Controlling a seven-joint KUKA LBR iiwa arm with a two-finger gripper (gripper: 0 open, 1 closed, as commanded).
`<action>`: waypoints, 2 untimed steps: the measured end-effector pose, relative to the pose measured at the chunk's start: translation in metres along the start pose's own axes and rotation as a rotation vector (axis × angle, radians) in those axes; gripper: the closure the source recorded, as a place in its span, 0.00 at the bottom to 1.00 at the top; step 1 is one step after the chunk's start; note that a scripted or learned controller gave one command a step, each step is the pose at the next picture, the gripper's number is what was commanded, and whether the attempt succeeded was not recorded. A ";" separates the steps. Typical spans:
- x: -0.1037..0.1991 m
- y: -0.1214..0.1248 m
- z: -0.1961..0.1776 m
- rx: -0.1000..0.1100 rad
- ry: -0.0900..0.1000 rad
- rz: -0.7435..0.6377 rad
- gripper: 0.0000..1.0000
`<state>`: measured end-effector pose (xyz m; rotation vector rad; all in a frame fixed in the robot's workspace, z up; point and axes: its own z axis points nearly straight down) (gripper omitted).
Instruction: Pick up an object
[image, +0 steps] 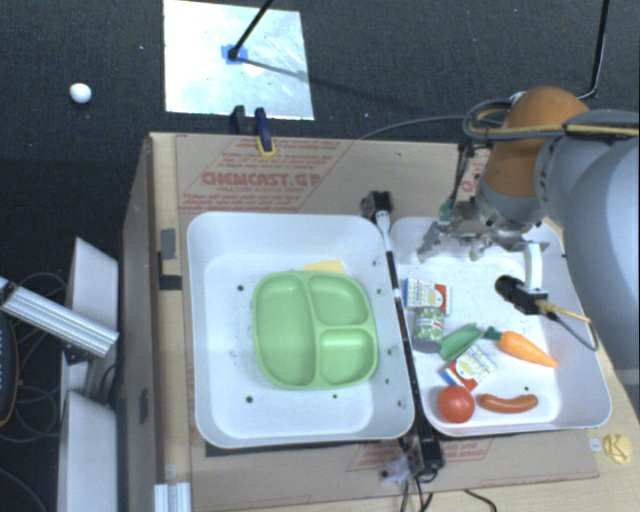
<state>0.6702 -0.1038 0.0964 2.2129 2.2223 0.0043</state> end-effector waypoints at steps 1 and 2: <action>0.001 -0.001 0.011 0.003 0.001 0.001 0.00; 0.001 0.000 0.000 0.000 0.000 -0.001 1.00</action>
